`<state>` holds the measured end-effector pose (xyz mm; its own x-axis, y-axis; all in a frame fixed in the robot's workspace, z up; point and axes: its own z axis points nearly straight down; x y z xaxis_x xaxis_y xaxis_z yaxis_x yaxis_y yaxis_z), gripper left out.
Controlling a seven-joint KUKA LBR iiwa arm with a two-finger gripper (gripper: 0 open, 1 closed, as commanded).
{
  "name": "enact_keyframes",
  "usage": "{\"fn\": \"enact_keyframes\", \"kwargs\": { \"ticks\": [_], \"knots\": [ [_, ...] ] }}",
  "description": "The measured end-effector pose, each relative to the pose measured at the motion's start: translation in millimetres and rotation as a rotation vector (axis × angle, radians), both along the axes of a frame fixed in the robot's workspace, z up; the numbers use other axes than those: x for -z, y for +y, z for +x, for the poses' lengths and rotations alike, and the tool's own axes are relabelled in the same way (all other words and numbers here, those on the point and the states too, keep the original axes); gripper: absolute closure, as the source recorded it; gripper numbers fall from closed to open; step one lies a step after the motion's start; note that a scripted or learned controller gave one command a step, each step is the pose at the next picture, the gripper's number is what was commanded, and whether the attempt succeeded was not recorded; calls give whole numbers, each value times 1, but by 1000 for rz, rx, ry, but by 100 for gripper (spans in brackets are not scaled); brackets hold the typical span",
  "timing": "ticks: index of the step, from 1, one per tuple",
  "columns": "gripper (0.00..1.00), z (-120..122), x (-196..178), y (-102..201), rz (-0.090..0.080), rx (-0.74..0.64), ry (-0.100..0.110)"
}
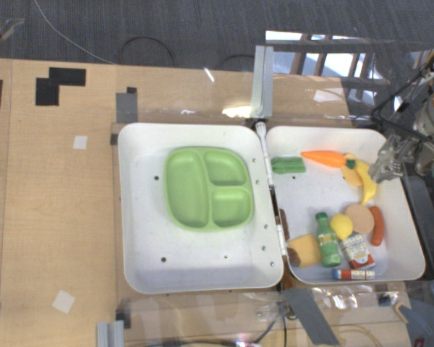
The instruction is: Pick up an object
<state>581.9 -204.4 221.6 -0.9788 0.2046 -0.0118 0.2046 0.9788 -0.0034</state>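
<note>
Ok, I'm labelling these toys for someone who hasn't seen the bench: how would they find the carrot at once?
Start at the right-hand bin, the one crowded with toy food. Look along its far side, where the carrot lies flat, pointing left towards the small green block. It is the only long orange tapered piece; the banana at its green-topped end is yellow and curved.

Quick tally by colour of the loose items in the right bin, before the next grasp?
Right bin, by main colour:
Orange: 1, carrot
Yellow: 2, banana, lemon
Green: 2, flat block, bottle
Red: 1, sausage
Tan: 2, round disc, bread piece
Mixed/white: 2, small carton, tube
Total: 10
</note>
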Motion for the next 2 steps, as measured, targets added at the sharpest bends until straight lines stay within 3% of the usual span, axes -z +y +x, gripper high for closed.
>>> {"fn": "enact_keyframes", "kwargs": {
  "ticks": [1,2],
  "knots": [
    [0,2,0,5,3,-8,1],
    [0,-9,121,-1,1,-98,-6]
  ]
}}
